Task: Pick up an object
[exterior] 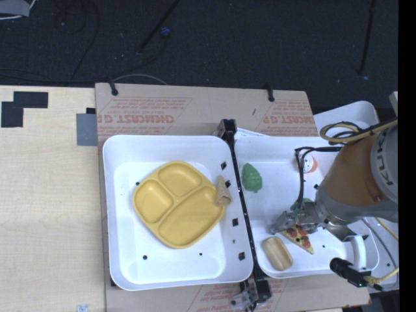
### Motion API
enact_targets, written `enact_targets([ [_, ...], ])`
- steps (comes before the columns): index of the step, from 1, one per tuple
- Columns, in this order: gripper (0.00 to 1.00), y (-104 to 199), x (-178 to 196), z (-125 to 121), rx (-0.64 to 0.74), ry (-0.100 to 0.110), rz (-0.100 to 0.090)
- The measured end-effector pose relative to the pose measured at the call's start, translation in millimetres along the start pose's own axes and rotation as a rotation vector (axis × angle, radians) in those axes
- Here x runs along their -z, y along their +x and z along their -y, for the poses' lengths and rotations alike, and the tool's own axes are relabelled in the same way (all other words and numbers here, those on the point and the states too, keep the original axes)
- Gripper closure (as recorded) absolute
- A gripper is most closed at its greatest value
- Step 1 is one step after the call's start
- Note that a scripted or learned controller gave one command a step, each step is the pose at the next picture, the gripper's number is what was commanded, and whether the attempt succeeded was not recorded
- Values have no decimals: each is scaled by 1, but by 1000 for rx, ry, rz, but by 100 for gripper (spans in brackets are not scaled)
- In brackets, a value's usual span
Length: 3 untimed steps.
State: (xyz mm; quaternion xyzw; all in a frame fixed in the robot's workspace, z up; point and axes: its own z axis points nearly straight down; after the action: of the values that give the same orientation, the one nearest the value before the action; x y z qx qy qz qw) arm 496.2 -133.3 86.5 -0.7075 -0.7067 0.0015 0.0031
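My gripper [290, 223] is low in the right bin [279, 153], near its front, with the grey and orange arm [354, 177] reaching in from the right. A toy pizza slice [301, 238] lies right under and just in front of the gripper, touching or nearly touching it. A tan bun-shaped piece [277, 253] rests at the front of the same bin, just left of the slice. A green leafy piece [251, 177] lies farther back by the bin's left wall.
The left bin [123, 239] holds a yellow divided plate [177, 203], with a small tan object [223, 192] leaning at the plate's right edge. A black divider [238, 194] runs between the bins. Cables [338, 132] loop behind the arm.
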Motion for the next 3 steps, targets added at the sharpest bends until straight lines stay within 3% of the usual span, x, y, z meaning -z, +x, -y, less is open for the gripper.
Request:
enact_targets([
  [1, 100, -1, 12, 0, -4, 0, 0],
  [3, 100, -8, 126, 1, 2, -9, 3],
])
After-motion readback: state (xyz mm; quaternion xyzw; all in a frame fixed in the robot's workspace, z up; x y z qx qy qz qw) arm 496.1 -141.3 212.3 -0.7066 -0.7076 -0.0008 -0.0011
